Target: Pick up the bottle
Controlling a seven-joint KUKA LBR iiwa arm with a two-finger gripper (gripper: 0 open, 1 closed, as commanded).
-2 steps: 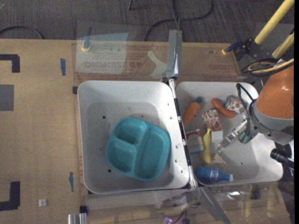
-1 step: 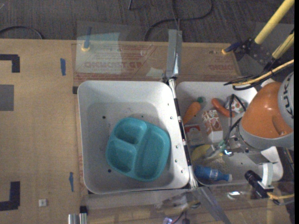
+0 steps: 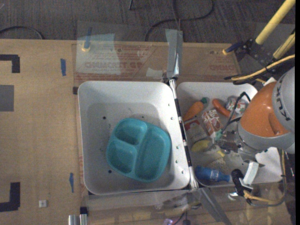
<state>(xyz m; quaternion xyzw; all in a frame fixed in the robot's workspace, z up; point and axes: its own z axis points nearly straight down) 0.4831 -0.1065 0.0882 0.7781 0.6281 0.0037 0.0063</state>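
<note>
The bottle (image 3: 212, 175) is blue with a pale label and lies on its side along the front wall of the right bin (image 3: 197, 89). My gripper (image 3: 226, 144) hangs over the middle of that bin, under the orange band of the arm (image 3: 261, 112). It is a little behind the bottle and apart from it. The wrist body hides much of the gripper's tip.
The right bin also holds an orange carrot-shaped toy (image 3: 194, 109), a red and white carton (image 3: 212, 121), a yellow piece (image 3: 200, 146) and a small printed packet (image 3: 236, 104). A teal divided plate (image 3: 138, 149) lies in the left bin (image 3: 93, 102).
</note>
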